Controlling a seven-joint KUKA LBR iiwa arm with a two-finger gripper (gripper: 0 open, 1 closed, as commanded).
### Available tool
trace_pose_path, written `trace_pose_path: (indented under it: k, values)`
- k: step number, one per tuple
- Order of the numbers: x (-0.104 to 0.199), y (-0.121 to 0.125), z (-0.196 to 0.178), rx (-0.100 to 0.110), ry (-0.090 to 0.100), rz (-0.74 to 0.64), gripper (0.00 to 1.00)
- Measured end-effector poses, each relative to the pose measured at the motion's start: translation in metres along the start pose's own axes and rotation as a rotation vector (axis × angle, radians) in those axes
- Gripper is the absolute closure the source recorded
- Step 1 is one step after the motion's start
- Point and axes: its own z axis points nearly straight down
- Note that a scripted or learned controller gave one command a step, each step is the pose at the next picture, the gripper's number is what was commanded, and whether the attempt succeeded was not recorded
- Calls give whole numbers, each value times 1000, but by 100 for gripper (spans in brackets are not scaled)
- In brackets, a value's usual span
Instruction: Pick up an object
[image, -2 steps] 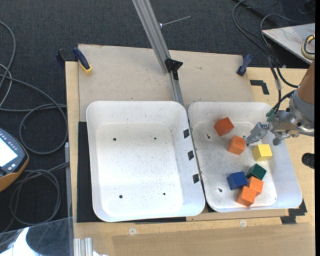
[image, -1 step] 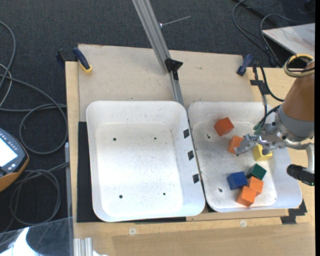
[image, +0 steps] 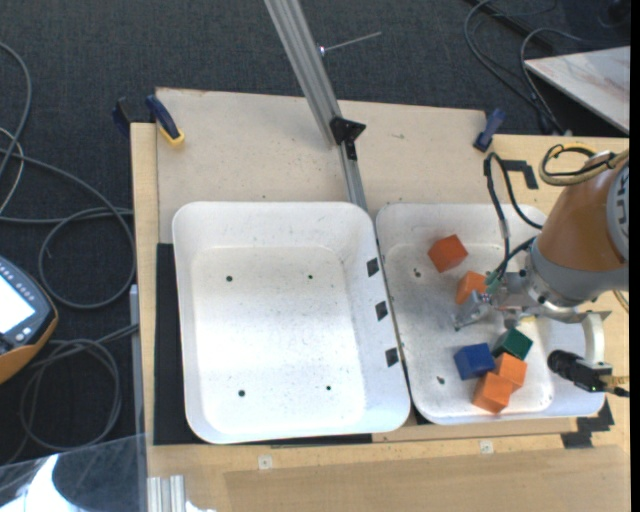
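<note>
At the near edge, the wooden bench (image: 300, 470) runs pale and bare along the front. On it sit two shallow white bins side by side: the left bin (image: 200, 260) is speckled with small dark dots, and the right bin (image: 420, 380) holds the blocks. Nearest in that bin lie two orange blocks (image: 491, 393) touching each other, a blue block (image: 473, 360) just beside them, and a green block (image: 516, 344) behind. The arm (image: 590, 235) reaches in from the right, and its gripper (image: 478, 308) sits low over the bin next to a small orange block (image: 470, 288); whether it is open or gripping anything cannot be told. Farther back lies another orange block (image: 447, 252). Beyond, a metal pole (image: 315, 75) rises from the bench, blue clamps (image: 165, 118) grip its back edge, and cables (image: 40, 170) trail across dark carpet (image: 80, 50).
</note>
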Motion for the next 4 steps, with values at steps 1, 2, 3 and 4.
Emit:
trace_pose_path:
  k: [1, 2, 3, 4]
  values:
    - [-1, 2, -15, -10, -2, 0, 100]
    - [3, -5, -65, -14, -5, -1, 100]
    - [3, -14, -115, -15, -5, -1, 100]
    - [3, -12, -158, -16, -5, -1, 100]
